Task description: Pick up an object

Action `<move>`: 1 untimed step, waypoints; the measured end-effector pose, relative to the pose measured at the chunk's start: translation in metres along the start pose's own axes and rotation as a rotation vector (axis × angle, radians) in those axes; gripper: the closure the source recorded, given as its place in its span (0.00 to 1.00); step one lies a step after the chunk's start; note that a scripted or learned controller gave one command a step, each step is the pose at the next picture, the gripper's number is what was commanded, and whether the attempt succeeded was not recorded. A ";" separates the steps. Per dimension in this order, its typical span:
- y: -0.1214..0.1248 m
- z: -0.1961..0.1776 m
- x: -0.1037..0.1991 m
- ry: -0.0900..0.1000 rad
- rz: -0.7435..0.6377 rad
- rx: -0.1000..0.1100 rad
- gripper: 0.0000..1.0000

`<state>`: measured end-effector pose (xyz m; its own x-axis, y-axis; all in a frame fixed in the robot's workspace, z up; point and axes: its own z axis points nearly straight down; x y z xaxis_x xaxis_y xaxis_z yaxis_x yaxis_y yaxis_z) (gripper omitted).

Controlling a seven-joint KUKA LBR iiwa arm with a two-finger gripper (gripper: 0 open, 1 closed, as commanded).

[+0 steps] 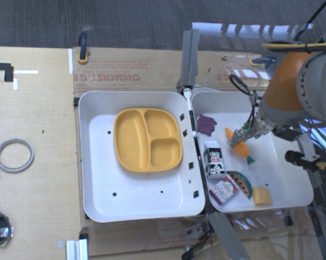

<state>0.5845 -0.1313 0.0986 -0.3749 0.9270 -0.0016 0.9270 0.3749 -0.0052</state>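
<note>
The toy carrot (240, 145) lies in the right bin (282, 199), near the middle, with its orange tip pointing up and to the left. It looks like the thing to be picked, because the hand (242, 136) sits right on top of it. The hand comes in from the right on the grey arm (293, 91), and it reaches low into the bin so it can get at the small toys there. The hand is touching the carrot or is just above it, but the view is too blurry there, so I cannot tell how far open it is or whether it has a grip. Near the carrot are a purple toy (206, 124), a small carton (213, 161), a watermelon slice (242, 183) and a yellow block (262, 196). The left bin (97, 199) holds a yellow plate (148, 140) with three parts. Both bins rest on the worktop (38, 199).
</note>
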 end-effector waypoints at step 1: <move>0.082 -0.093 0.031 0.000 0.303 -0.003 1.00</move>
